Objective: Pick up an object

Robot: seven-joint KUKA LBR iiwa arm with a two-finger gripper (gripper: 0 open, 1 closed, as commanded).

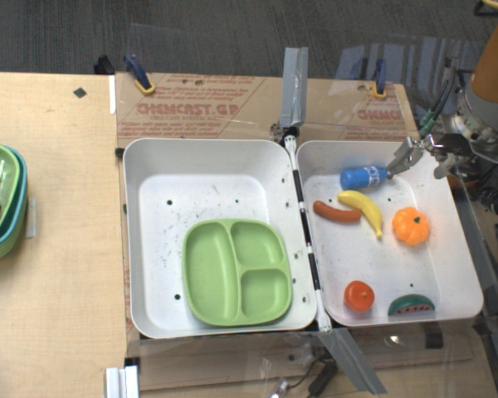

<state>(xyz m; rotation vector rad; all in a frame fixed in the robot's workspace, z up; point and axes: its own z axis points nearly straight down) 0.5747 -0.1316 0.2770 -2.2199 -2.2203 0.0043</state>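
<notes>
In the right bin: the gripper (421,157) hangs over the far right corner of the right bin (456,247), just beside the blue bottle (361,177).
Fingers: spread apart, one prong pointing toward the bottle's near end, the other out by the bin's right wall; nothing sits between them.
Why it is posed so: judging by the slant of the arm from the right and the open spread, it looks lined up for a grab at the bottle, though nothing is held yet.
Task's thing: any loose item would serve; the bottle is closest, lying on its side at the far end of the right bin.
Right bin contents: beside the bottle lie a yellow banana (363,208) and a red sausage (336,213), the two touching or nearly so; an orange pumpkin (411,226) sits toward the bin's right wall; a small red tomato (359,295) and a watermelon slice (411,306) rest at the bin's near edge, well apart from the bottle.
Left bin contents: the left bin (149,222), left of the right bin and touching it along the middle seam, carries a green divided plate (236,272) toward its near side.
Tabletop: both bins rest on cardboard (199,106) clamped to the tabletop (50,305).
Risk: the round bottle may roll away if the fingers close off-centre.
</notes>
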